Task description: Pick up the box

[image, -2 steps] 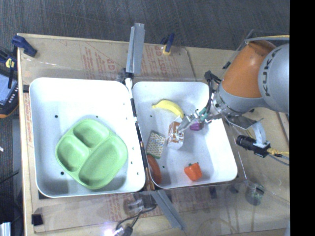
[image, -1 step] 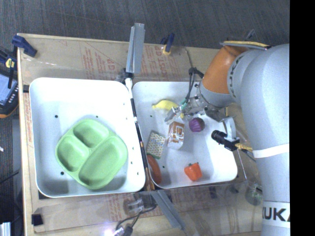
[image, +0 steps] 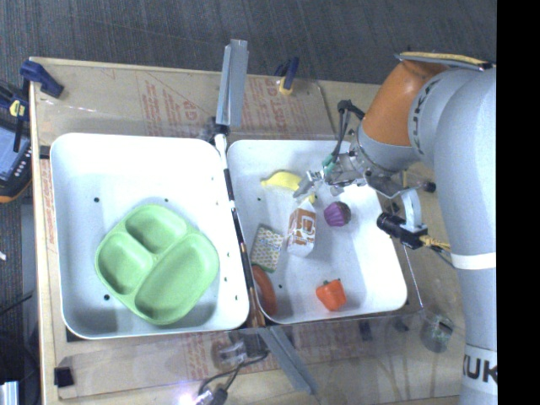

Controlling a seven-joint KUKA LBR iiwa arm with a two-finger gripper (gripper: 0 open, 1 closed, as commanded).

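Note:
The box (image: 302, 230) is a small white and brown carton lying flat near the middle of the right bin (image: 380, 264). My gripper (image: 319, 181) hangs low over the bin's far part, just beyond the box's top end and right beside a yellow banana-shaped item (image: 283, 180). Nothing shows as lifted; the box rests on the bin floor.
Around the box lie a purple item (image: 337, 213), a patterned flat packet (image: 268, 247), a red item (image: 263, 289) and an orange pepper (image: 331, 294). The left bin (image: 76, 184) holds a green divided plate (image: 158, 262). The arm (image: 439, 116) crosses the right side.

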